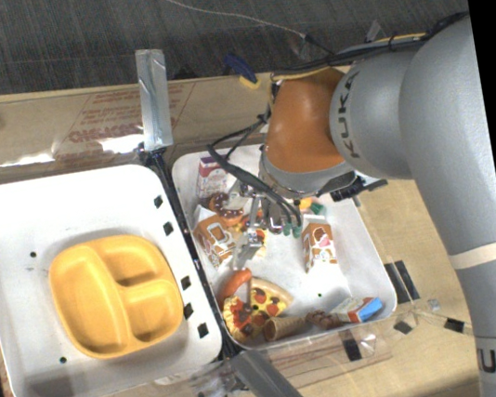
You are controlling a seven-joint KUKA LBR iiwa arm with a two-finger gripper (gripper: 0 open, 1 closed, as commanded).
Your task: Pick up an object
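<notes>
Seen from above at a slant: two shallow white bins side by side on a cardboard-covered bench (211, 90), left bin (0, 234) and right bin (372, 266) divided by a dark strip with black clips. In the left bin, a yellow compartment tray (113, 293), lying flat near the middle, with one long section on its left and two smaller ones on its right. Over the right bin, reaching in from the right, the grey KUKA arm (432, 115) with its orange band (307, 126), wrist pointed down toward the bin's upper middle. Below the wrist, the gripper (266, 223), low among the clutter; whether the fingers were apart or together could not be told, and nothing was visibly clamped between them. Scattered across the right bin, the candidate objects: a brown snack packet (214, 238) just left of the gripper, another snack packet (318, 245) just to its right, a toy pizza slice (263, 301) near the bin's lower left corner, touching a red sausage-shaped toy (234, 284), and a small box with a blue end (361, 309) against the lower wall. At the upper left of that bin, a dark-printed packet (212, 178), partly hidden by black cables.
</notes>
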